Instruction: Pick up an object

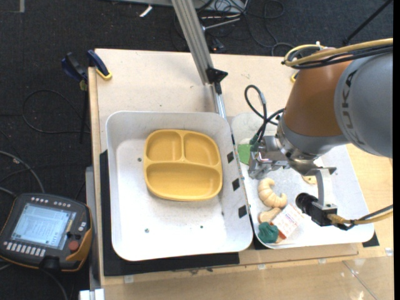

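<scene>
- Camera view: the worktop (156,74) carries 2 white bins side by side. The left bin (125,186) holds a yellow divided plate (183,164) with 3 compartments, lying flat near its middle.
- The right bin (356,195) holds the small things: a pale croissant-shaped toy (272,192), a second pale curved piece (270,215) just below it, a red-and-white packet (289,222) beside that, and a dark green lump (269,232) at the near rim.
- The gripper (262,158) hangs over the far-left part of the right bin, just above the croissant; the wrist hides the fingers, so I cannot tell how they stand, and nothing is visibly held.
- Judgement on handling: the croissant looks light, probably hollow plastic or foam, smooth and curved, so it may slip; closing across its thick middle seems safest.
- The packet looks thin and flat, hard to get under. The green lump looks soft and should yield to a pinch.
- The plate looks stiff and wide; only its rim offers a hold.
</scene>
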You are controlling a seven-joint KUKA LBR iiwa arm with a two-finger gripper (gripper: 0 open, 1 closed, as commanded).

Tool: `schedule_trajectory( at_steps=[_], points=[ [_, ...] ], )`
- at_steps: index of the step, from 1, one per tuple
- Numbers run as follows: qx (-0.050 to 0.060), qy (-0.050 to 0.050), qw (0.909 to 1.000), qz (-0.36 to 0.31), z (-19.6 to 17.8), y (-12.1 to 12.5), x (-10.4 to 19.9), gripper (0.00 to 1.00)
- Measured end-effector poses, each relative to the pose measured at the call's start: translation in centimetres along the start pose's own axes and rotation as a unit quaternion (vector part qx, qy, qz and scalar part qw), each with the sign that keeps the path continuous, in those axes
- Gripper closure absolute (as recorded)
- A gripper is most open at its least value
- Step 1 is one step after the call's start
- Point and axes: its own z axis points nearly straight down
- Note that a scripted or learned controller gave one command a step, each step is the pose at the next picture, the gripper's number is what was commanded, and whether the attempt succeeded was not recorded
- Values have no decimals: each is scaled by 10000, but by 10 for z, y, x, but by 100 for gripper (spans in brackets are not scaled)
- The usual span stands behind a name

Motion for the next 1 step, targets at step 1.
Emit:
schedule_trajectory(
  at_steps=[1],
  points=[
    [5,0,10000,2,-11,-5,51,100]
  ],
)
